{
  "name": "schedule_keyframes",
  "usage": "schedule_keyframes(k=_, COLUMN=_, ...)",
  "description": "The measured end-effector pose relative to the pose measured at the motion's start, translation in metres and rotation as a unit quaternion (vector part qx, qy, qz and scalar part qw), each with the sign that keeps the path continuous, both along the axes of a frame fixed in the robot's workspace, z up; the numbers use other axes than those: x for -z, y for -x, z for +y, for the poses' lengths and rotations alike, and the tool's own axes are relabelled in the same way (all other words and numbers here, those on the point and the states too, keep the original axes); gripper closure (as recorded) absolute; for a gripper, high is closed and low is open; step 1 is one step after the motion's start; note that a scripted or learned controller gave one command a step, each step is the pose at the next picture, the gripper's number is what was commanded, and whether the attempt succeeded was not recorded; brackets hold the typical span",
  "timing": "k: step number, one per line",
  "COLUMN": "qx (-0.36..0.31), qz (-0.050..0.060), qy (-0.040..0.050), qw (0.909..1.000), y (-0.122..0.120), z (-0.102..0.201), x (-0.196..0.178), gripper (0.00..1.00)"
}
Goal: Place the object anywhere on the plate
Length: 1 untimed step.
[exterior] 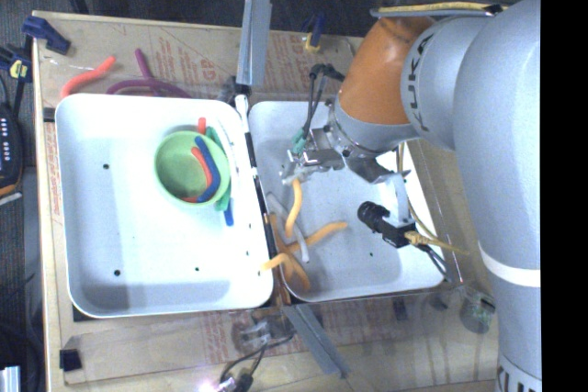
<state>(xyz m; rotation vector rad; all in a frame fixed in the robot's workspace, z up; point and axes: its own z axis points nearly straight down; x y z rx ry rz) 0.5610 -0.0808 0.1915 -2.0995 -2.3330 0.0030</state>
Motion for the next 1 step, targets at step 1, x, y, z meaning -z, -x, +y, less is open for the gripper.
schedule_keyframes(k=1, qx=-0.08, qz=-0.001, qy=-0.0001, qw=0.9968, y=-0.069, z=0.0582, x=0.0003, gripper=1.0)
